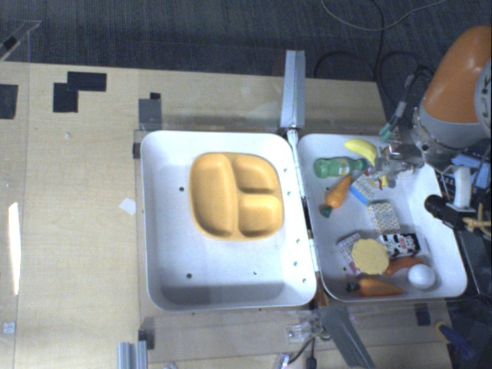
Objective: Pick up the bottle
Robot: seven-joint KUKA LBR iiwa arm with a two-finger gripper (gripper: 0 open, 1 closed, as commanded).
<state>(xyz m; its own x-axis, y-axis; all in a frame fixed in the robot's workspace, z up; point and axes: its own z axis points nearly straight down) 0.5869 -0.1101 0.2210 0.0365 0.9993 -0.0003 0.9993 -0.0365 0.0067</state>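
Observation:
The green bottle [339,166] lies on its side at the back of the right bin [446,283], its cap end pointing right toward a yellow banana [360,149]. My gripper [387,166] hangs over the back right part of that bin, a short way right of the bottle and apart from it. Nothing shows in its grasp. The arm's orange band and grey wrist rise behind it at the right.
An orange carrot [337,194] and a blue packet [361,194] lie just in front of the bottle. Farther forward are a patterned pouch [383,216], a round yellow disc [370,257], a white egg [420,276] and another carrot [377,287]. The left bin [169,275] holds a yellow divided tray [234,195].

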